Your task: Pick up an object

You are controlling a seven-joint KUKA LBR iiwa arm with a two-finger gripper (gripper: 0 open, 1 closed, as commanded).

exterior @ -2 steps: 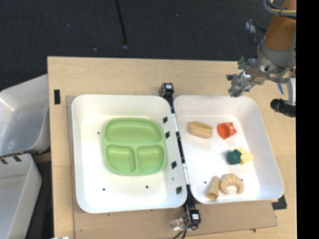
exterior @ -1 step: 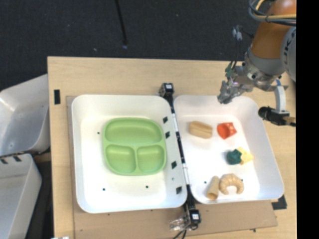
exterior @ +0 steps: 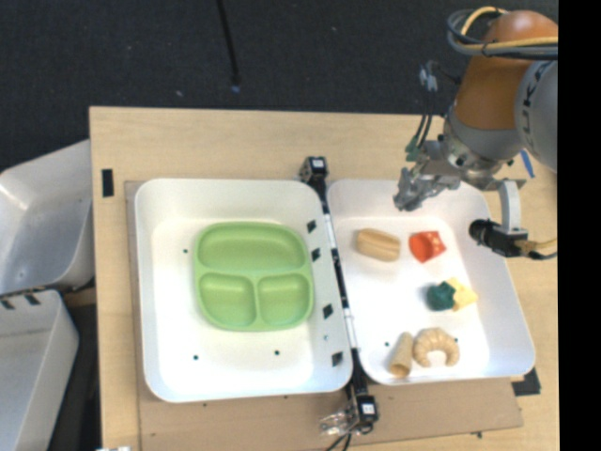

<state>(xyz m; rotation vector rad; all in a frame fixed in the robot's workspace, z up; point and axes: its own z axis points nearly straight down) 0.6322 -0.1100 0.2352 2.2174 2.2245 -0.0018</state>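
The right bin (exterior: 488,346) holds several small food toys. A tan bread roll (exterior: 377,244) lies near its left side, with a red piece (exterior: 427,245) just right of it. Lower down sit a dark green and yellow piece (exterior: 449,295), a curled croissant (exterior: 437,346) and a small tan cone (exterior: 402,355). My gripper (exterior: 410,198) hangs over the bin's back edge, above and between the roll and the red piece, apart from both. Nothing shows between its fingers.
The left bin (exterior: 164,346) carries a green divided plate (exterior: 254,275). A black hinge strip (exterior: 329,271) runs between the two bins. A black cable part (exterior: 498,236) juts in at the right bin's right edge. A white container (exterior: 42,224) stands off the bench to the left.
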